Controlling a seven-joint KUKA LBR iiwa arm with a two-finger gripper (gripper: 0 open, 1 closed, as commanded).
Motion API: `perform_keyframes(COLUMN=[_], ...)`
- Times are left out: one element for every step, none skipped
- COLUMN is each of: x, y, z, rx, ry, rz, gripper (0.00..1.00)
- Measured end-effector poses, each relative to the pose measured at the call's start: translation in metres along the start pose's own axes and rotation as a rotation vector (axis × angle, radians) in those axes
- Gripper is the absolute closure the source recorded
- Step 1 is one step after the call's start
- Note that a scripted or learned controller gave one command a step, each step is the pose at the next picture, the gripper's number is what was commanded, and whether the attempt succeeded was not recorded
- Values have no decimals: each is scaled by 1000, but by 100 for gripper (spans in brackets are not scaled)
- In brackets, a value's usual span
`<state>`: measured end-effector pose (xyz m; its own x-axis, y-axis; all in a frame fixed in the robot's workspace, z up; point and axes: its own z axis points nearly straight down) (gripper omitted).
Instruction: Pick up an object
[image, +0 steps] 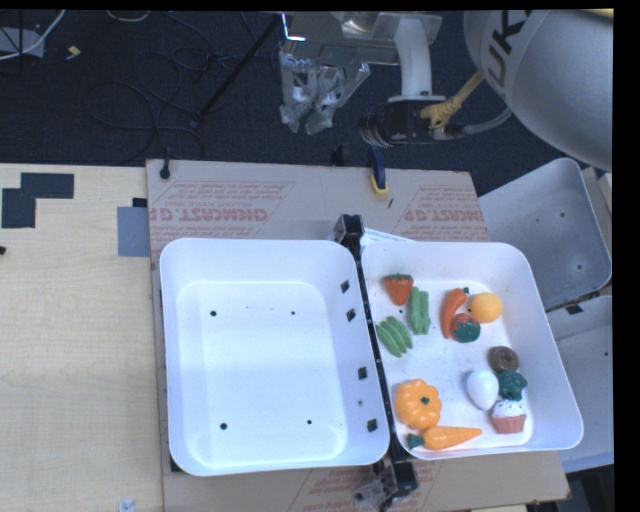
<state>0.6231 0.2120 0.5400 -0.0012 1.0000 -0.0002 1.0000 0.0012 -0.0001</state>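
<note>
the tool (318, 95) hung above the far edge of the desk, well beyond the right bin (548, 400); its opening could not be told, and nothing showed in it. the toy pumpkin (417, 403) lay in that bin's near-left part, well apart from the tool, toward the camera.

Arm (540, 70) (perhaps elbow) cropped above

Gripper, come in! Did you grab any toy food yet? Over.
Gripper up high beyond the bins, nothing seen in it. Toy food all in right bin: pumpkin, carrot, egg. Nothing blocking them.
</note>
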Motion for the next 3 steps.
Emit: perform_keyframes(x=[1, 32, 32], y=[-20, -34, -39], z=[129, -5, 156], rx=[18, -9, 20], ry=[-6, 5, -8], rz=[4, -3, 0], gripper=[100, 100, 100])
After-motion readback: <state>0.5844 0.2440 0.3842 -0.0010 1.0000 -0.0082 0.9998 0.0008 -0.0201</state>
